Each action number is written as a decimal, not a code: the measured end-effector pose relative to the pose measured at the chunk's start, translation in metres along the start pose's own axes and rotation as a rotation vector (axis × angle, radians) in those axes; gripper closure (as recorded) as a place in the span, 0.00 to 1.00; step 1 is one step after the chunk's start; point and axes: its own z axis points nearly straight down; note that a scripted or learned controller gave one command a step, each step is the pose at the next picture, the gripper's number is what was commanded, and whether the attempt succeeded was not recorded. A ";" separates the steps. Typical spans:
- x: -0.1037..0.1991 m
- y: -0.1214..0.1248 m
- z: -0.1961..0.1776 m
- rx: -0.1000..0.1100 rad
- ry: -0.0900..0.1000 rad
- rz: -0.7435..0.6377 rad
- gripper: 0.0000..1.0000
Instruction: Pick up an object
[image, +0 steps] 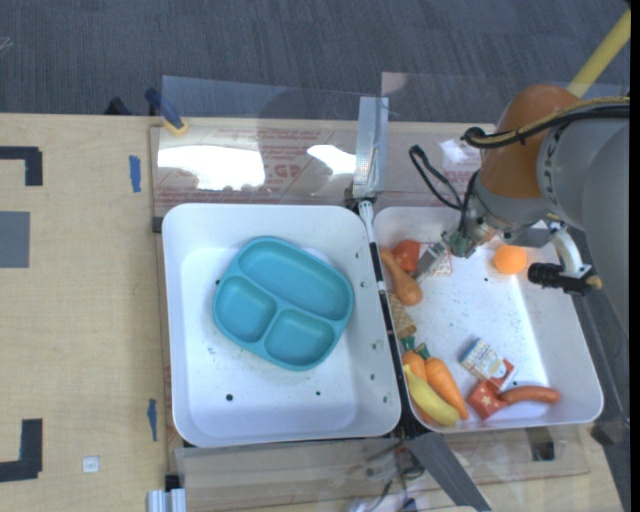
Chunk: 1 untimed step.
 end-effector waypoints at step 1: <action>-0.002 -0.086 -0.001 0.000 -0.003 0.043 0.00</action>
